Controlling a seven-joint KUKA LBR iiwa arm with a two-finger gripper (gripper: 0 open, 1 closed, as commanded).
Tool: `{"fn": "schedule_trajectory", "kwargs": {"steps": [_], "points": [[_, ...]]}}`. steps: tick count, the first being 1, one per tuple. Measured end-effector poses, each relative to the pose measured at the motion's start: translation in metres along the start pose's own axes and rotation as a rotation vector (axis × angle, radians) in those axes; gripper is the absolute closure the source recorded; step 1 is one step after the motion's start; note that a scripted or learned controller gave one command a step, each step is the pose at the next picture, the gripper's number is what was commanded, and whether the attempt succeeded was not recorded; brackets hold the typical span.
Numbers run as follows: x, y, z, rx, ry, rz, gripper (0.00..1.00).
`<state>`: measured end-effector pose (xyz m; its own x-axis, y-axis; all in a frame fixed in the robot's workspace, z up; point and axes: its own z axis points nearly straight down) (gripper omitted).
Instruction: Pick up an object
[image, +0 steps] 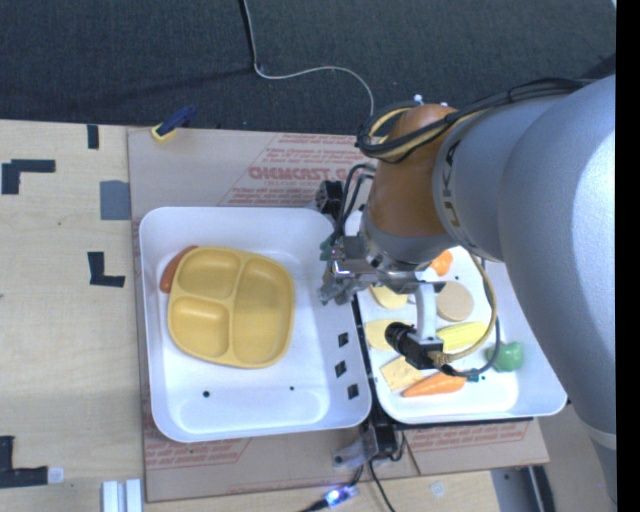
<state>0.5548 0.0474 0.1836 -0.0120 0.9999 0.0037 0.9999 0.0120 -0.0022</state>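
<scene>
the hand (342, 272) is hanging low over the seam where the two bins are meeting, at the left edge of the right bin (548, 398), and the grey arm (520, 170) is covering much of that bin. i cannot tell how far the hand is open, nor whether it is gripping anything.

the likely pickings are lying in the right bin, crowded together: a carrot (432, 384) near the front, a yellow wedge (396, 373) just beside it, a tan disc (456, 301) further back and a green piece (509, 354) towards the right wall. in the left bin (150, 300) a yellow divided plate (232, 305) is sitting, with a reddish thing (168, 270) peeking out from under its left rim.

judging from here, the risk is in the placing. the hand is sitting so near the bin walls that a descent may be striking a rim and closing on nothing. the small pieces are also packed close, so a closing grip may be nudging one aside or catching two, and the carrot, being round, may be rolling away.
</scene>
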Motion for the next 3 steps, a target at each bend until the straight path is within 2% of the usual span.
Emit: {"fn": "schedule_trajectory", "kwargs": {"steps": [1, 2, 3], "points": [[-0.007, 0.000, 0.000, 0.000, -0.004, 0.010, 0.00], [-0.006, 0.000, -0.010, 0.002, -0.003, 0.008, 1.00], [0.118, -0.038, -0.119, -0.010, 0.003, -0.004, 1.00]]}}
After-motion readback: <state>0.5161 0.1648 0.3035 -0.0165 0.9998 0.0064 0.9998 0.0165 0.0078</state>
